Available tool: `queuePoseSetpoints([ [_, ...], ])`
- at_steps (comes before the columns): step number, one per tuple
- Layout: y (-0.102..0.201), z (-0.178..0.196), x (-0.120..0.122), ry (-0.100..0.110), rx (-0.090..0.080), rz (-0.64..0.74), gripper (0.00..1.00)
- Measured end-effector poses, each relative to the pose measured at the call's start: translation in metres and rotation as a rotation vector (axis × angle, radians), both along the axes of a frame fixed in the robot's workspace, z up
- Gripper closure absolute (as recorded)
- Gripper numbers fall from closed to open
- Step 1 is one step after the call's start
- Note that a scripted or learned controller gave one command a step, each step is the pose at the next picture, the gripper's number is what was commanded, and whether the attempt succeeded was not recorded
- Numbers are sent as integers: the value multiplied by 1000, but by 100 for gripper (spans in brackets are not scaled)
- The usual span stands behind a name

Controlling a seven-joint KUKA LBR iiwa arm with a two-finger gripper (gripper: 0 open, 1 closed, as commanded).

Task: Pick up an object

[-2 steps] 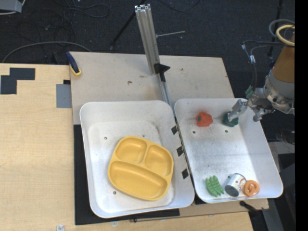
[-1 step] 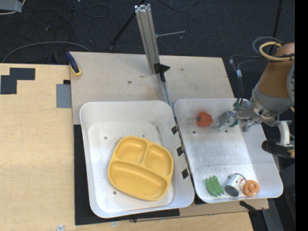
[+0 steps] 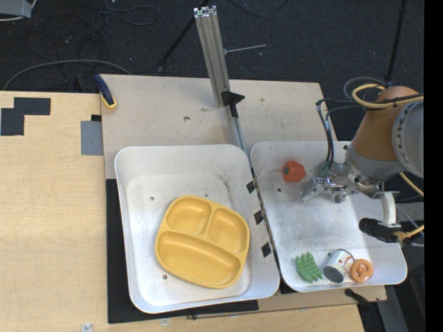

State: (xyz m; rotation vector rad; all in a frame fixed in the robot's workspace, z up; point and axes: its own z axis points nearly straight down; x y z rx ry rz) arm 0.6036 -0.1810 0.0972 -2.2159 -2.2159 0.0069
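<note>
Approach is the step I read here: the grey two-finger gripper (image 3: 325,185) hangs low in the right shallow white bin (image 3: 277,254), just beside the small red rounded toy (image 3: 293,171), with nothing between its fingers. They look spread, though the metal blurs together from up here. A green leafy toy (image 3: 308,267), a silver can (image 3: 337,265) and an orange ring (image 3: 360,270) sit near the front edge. A yellow divided plastic plate (image 3: 202,241) occupies the left bin (image 3: 131,185). Next I'd shift over the red piece, descend, then close.
</note>
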Motion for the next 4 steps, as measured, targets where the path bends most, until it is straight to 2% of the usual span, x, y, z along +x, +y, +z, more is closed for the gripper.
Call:
queuePoseSetpoints([
  [1, 0, -6, 1, -8, -2, 0, 0],
  [2, 1, 5, 3, -12, 1, -1, 100],
  [4, 0, 131, 3, -12, -3, 2, 100],
])
